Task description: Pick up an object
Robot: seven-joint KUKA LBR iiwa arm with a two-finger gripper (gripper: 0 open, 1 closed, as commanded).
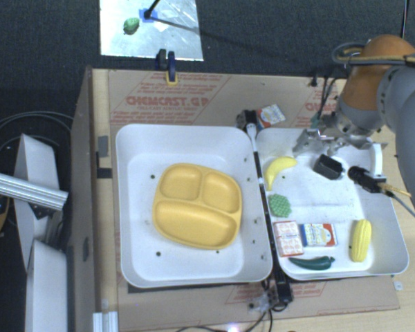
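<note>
My gripper (pixel 317 141) hangs over the far edge of the right bin (pixel 380 213), with the grey arm and its orange band reaching in from the right. A yellow banana (pixel 278 169) lies just below and to the left of it, apart from it. Further forward sit a green textured piece (pixel 279 205), a red and white box (pixel 287 238), a small colourful box (pixel 319 235), a dark green pepper (pixel 312 262) and a yellow corn cob (pixel 360 239). I see nothing held in the gripper.
The left bin (pixel 135 185) holds a yellow divided plate (pixel 197 205). A small packet (pixel 270 115) lies on the cardboard behind the bins. A black divider (pixel 261 192) runs between the two bins.
</note>
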